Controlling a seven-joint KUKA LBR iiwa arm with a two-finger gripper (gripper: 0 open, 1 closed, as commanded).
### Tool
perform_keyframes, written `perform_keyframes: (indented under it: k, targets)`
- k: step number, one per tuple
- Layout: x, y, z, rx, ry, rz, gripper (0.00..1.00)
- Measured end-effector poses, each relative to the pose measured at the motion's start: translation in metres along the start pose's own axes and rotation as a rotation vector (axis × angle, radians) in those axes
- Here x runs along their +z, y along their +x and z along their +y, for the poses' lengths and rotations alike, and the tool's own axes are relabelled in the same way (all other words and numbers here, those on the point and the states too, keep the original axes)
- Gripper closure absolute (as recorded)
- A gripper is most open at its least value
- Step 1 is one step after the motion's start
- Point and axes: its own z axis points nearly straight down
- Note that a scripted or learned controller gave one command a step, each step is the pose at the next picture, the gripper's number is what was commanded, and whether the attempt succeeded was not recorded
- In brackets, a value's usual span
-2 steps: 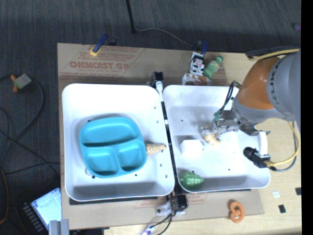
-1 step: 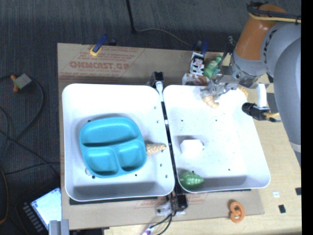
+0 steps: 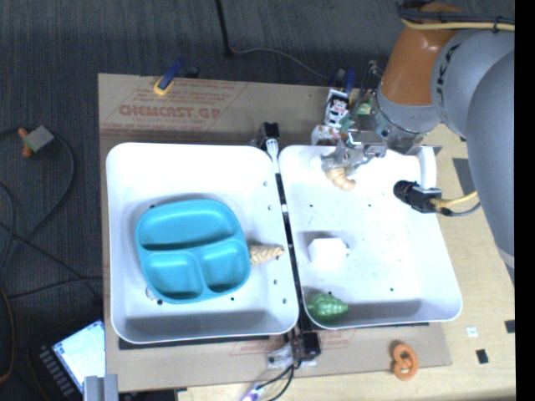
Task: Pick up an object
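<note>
My gripper hangs over the back left corner of the right bin, with the grey arm and its orange band coming in from the upper right. A small tan, croissant-shaped piece sits right at the fingertips, pinched between them. In the same bin, a white lump lies near the middle left and a green toy rests in the front left corner. The left bin holds a blue divided plate and a tan cone-shaped piece beside it.
A black divider rail runs between the two bins. A black cable fitting hangs off the arm over the right bin's back right. An orange ring lies on the bench in front of the right bin.
</note>
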Motion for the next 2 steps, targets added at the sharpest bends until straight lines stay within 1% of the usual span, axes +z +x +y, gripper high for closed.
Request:
perform_keyframes:
  k: [1, 2]
  targets:
    - [-0.059, 0.078, 0.026, -0.001, -0.002, 0.000, 1.00]
    - [0.004, 0.126, -0.083, 0.000, 0.005, -0.001, 1.00]
